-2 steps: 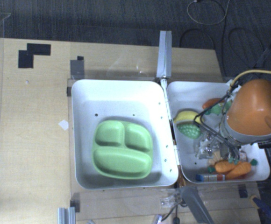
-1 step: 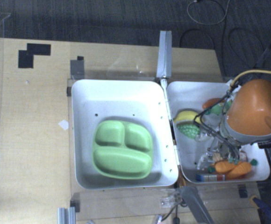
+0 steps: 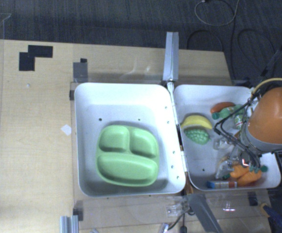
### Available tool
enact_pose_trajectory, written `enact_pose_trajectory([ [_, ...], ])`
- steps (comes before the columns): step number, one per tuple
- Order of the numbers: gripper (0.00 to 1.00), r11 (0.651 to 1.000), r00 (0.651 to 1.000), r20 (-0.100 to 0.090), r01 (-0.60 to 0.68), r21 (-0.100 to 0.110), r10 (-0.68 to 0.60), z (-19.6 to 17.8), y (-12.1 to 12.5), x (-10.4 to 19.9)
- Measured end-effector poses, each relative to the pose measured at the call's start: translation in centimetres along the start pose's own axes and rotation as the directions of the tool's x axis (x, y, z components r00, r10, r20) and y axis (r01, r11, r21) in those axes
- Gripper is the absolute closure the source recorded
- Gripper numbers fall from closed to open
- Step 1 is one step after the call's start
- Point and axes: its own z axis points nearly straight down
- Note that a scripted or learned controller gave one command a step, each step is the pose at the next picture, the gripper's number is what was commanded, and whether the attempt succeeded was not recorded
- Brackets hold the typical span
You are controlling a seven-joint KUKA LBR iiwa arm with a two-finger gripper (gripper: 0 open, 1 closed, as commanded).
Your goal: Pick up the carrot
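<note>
Arm (image 3: 275, 114): a large rounded orange band is seen above a grey wrist ring. Black cables are looped along its left side, one yellow cable arcs over the top. Gripper (image 3: 231, 160) hardware below is metallic grey, small and cluttered; detail can't be resolved.

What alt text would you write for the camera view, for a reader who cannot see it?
A grey arm with an orange band reaches from the right over the right bin, its tool low beside an orange carrot near the front edge. A banana lies further back, and the left bin holds a green tray.
</note>
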Motion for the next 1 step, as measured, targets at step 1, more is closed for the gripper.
enact_pose_trajectory([
  [1,1.00,1.000,1.000,0.010,-0.001,-0.001,0.001,-1.26,0.16,-0.33],
])
